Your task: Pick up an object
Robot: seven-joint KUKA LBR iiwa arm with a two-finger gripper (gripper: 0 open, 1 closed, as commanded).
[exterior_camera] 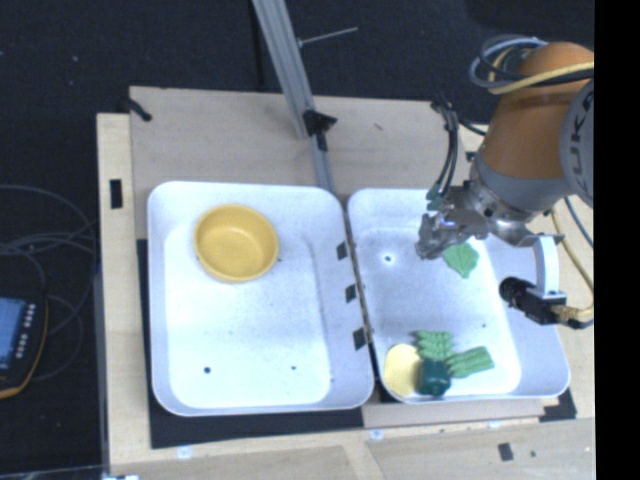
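The gripper [436,240] hangs low over the right bin [400,268]. A light green piece [462,259] lies just beside it, toward the arm; its grip I cannot tell.

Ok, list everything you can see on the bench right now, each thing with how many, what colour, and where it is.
bins: two, white, side by side on the bench
bowl: one, yellow, far left part of the left bin
green piece: one, light green, far part of the right bin, just beside the gripper
green toys: a small cluster, green with a darker teal piece, near edge of the right bin
yellow object: one, pale yellow, near left corner of the right bin, touching the green cluster
handheld device: one, dark with an orange edge, left of the bench
arm: one, grey and orange, reaching in from the right
gripper: one, over the right bin
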